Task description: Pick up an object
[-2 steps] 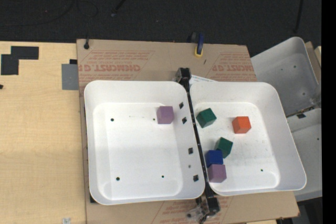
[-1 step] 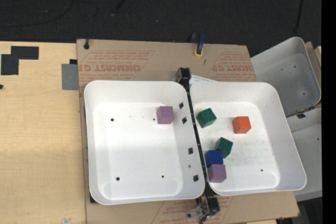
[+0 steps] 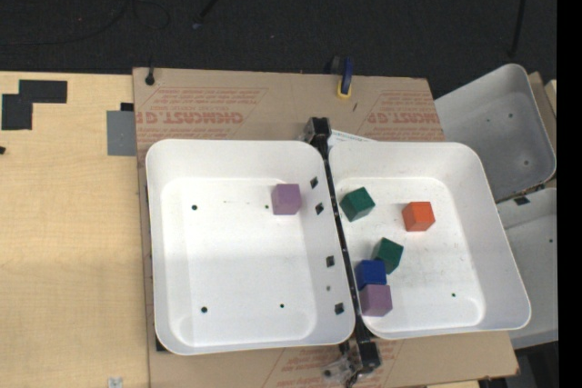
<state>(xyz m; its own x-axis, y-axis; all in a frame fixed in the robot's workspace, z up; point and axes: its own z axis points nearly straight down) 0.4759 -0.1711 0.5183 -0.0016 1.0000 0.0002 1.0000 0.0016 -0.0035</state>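
Observation:
A purple cube lies in the left bin, near its far right side. The right bin holds several blocks. A green one sits by the divider. An orange one lies toward the middle. A second green block rests lower down. A blue block and a purple block sit close together against the divider near the front.
Both bins rest on a brown cardboard sheet on the wooden bench. A black clip strip runs along the joint between the bins. A grey metal plate stands at the right.

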